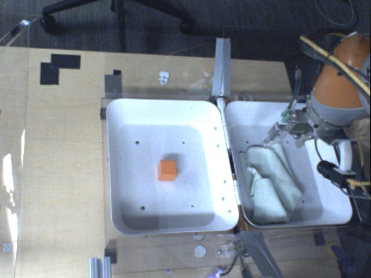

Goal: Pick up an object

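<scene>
The arm (pixel 341 74) runs off the frame's right edge, its gripper (pixel 288 133) too small and cluttered to show how the fingers stand. A pale folded cloth (pixel 272 181) hides part of the right bin (pixel 330 213). The office chair base (pixel 119 4) is cropped at the top edge.

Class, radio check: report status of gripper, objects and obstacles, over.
Gripper low over right white bin, above pale folded cloth. Small orange cube sits alone in left white bin. Nothing blocking.
</scene>
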You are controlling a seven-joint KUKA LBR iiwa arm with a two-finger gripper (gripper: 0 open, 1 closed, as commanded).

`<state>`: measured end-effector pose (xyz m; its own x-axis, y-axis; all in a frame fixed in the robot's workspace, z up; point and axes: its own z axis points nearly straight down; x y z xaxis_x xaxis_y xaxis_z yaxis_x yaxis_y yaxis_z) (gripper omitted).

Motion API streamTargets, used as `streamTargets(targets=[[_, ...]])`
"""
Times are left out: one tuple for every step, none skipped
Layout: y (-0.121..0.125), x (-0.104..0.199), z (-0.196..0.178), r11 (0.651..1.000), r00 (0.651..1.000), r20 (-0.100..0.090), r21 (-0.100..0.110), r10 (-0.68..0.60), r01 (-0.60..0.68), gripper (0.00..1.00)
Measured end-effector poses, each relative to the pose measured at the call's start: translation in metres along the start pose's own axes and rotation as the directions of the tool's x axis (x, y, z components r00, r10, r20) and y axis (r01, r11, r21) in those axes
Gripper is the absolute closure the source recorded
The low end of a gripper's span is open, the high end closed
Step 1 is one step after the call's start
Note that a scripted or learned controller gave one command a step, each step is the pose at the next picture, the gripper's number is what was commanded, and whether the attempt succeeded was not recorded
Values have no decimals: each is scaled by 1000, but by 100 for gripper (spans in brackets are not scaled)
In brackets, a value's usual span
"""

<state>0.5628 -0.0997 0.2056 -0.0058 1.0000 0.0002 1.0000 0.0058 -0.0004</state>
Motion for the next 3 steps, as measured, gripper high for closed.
streamTargets(targets=[[6, -8, 91, 997, 997, 0, 4, 72, -72, 0], [8, -7, 82, 997, 997, -1, 3, 71, -71, 100], [13, 37, -34, 996, 996, 0, -3, 85, -85, 100]])
